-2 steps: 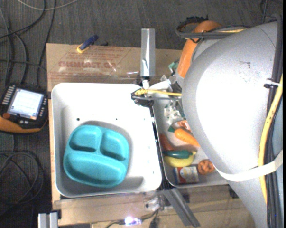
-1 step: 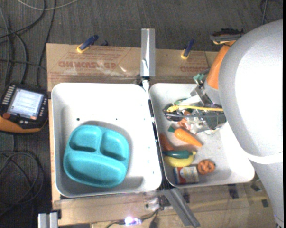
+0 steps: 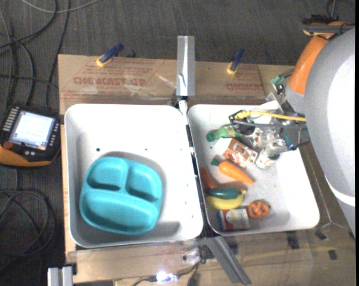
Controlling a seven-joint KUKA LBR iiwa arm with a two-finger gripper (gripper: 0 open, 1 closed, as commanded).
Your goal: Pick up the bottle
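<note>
A small bottle (image 3: 233, 218) with a red label lies on its side at the front edge of the right bin (image 3: 298, 210), between a banana and a small orange toy. My gripper (image 3: 266, 152) hangs low over the back of that bin, well behind the bottle, above a cluster of toys. An orange-and-white packet (image 3: 239, 154) lies just to its left. The grey arm with its orange band (image 3: 307, 61) comes in from the right and hides the bin's far right corner.
The right bin also holds a carrot (image 3: 236, 171), a yellow banana with a green tip (image 3: 225, 197), a green item (image 3: 218, 135) and an orange toy (image 3: 259, 208). The left bin (image 3: 78, 124) holds a teal divided tray (image 3: 122, 193). A pendant (image 3: 27, 136) lies at left.
</note>
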